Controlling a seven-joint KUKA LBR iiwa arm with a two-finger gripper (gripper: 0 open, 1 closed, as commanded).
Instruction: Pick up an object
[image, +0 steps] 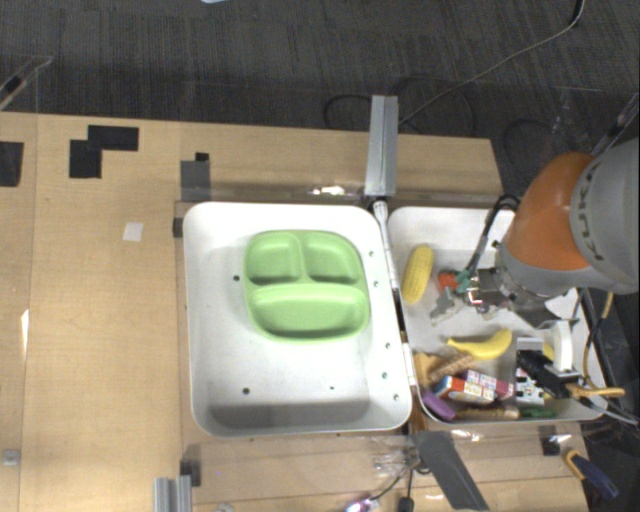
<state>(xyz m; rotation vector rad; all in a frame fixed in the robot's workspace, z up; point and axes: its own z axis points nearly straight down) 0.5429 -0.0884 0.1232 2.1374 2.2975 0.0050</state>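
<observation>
My gripper (463, 289) is low inside the right bin (445, 224), near its middle, at the end of the grey arm with the orange band (545, 225). A yellow corn cob (417, 272) lies just to its left, apart from it. A yellow banana (482, 346) lies just below the gripper, toward the bin's front. Small red and green bits show at the gripper's tip, and I cannot make out what they are. Several mixed items, among them a small colourful box (483, 384), are piled along the front wall.
The left bin (205, 330) holds a green divided plate (303, 283) in its upper middle. A metal post (382, 150) stands behind the seam between the bins. Cables run along the floor at the top right.
</observation>
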